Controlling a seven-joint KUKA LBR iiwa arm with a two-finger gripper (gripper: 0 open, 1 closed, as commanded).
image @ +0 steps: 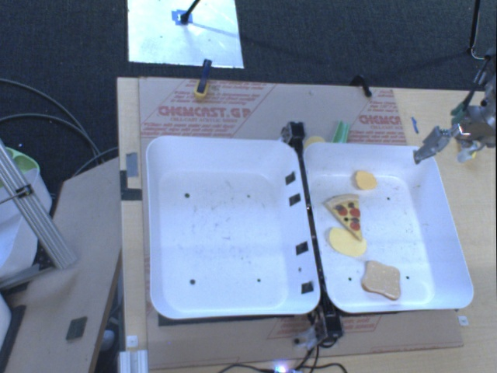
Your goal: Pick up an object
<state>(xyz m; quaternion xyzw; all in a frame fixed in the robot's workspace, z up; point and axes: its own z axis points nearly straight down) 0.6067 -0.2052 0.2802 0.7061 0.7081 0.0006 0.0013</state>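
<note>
The right bin [446, 208] holds several toy food pieces. A pizza slice [345, 212] with red dots lies near the bin's middle left. A small yellow round piece [365, 180] sits behind it, and a pale yellow oval [347, 242] lies just in front of it. A tan bread slice [380, 279] rests near the front wall. My gripper [444, 141] hangs at the far right, over the right bin's back right corner, apart from all the pieces. Nothing shows in its grasp.
The left bin [155, 208] stands beside the right one, with black clips [296, 200] along the shared rim. Behind the bins lie a green piece [340, 132], a yellow piece [314, 141] and a blue-yellow clamp [203, 84]. A metal plate [184, 22] sits at the back.
</note>
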